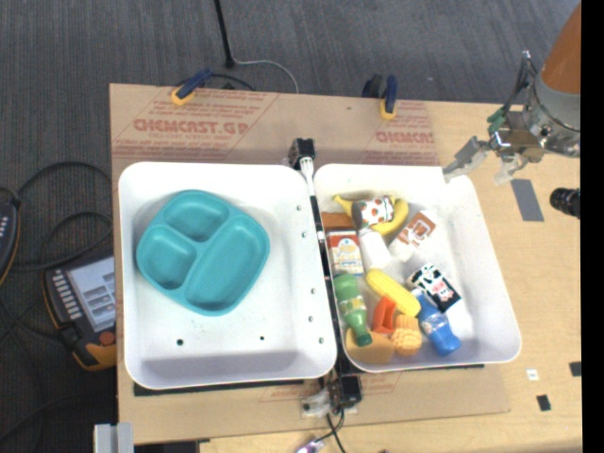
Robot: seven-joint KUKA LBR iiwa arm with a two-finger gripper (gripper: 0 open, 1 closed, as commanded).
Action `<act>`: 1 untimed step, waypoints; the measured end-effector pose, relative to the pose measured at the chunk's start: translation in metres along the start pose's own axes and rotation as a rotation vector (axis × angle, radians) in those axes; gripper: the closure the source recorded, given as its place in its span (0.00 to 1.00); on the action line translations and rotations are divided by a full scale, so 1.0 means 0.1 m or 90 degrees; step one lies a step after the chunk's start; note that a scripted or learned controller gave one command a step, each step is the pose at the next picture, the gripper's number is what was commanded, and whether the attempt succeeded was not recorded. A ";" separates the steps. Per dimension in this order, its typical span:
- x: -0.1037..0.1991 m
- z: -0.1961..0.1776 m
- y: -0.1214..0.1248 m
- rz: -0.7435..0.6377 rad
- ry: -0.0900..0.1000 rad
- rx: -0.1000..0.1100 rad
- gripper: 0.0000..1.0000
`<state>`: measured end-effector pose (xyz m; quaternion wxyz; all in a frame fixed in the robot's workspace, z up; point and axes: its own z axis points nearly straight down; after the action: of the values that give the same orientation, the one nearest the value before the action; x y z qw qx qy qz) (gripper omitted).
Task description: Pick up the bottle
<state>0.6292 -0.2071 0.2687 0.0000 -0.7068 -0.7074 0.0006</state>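
Bottle (350,302): green, small, lying on its side inside right bin (499,274), along the wall that bin shares with its neighbour, cap end toward the near edge. Pressed close by other toys: carton (345,251) touching at the far end, yellow piece (393,292) just beside on the inner side.

Handling, judged: likely hollow plastic, so light, stiff and smooth. Prone to roll or slip if pinched off-centre. Not fragile. Best hold probably across the round body at mid-length, on the labelled part, with the closing line square to the long axis. Little room on the wall side, so one finger may have to wedge between bottle and wall. Risk of nudging neighbours.

Gripper (488,161): over desk (547,281), just beyond the far outer corner of right bin, well apart from bottle. Fingers (462,161) spread, bare desk between the tips, nothing held.

Writing: red "CHEMCAST GP" on brown board (189,125) beyond the far edge of right bin, printed again nearer that bin, only partly legible there. Bottle label and carton print too small to read.
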 end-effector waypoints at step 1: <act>0.95 0.70 -1.05 -0.054 0.001 0.002 0.00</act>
<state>0.5242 -0.1125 0.1988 0.0021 -0.6761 -0.7368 0.0011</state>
